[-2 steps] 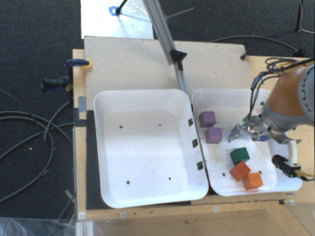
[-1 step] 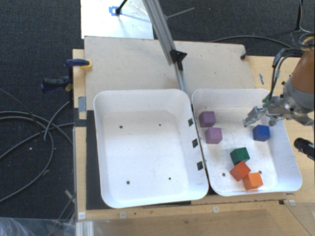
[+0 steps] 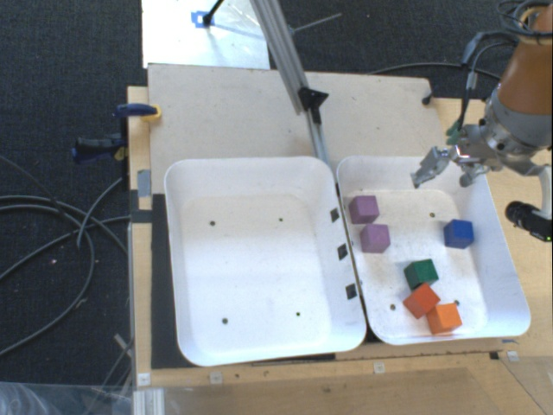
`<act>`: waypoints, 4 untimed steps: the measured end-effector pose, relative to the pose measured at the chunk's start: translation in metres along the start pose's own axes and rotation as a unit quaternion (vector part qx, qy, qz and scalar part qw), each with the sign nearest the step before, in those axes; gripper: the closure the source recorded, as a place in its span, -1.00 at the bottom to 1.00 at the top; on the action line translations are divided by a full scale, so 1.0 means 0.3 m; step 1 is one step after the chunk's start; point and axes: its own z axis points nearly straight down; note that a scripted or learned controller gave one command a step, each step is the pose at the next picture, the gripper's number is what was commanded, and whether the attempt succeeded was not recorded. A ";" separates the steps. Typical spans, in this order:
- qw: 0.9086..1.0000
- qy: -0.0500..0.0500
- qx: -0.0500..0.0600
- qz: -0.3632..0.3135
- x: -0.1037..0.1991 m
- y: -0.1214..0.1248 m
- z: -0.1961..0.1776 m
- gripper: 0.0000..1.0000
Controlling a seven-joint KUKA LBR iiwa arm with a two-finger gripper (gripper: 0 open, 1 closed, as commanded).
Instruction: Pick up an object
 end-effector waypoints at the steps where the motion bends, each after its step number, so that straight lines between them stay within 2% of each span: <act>1: 1.000 0.001 0.009 0.005 0.088 -0.169 0.487 -1.00; 2: 1.000 0.000 -0.001 0.002 0.081 0.127 0.620 -1.00; 3: 1.000 0.000 0.003 0.002 0.072 0.245 0.625 -1.00; 4: 1.000 -0.001 0.003 0.001 0.071 0.243 0.588 1.00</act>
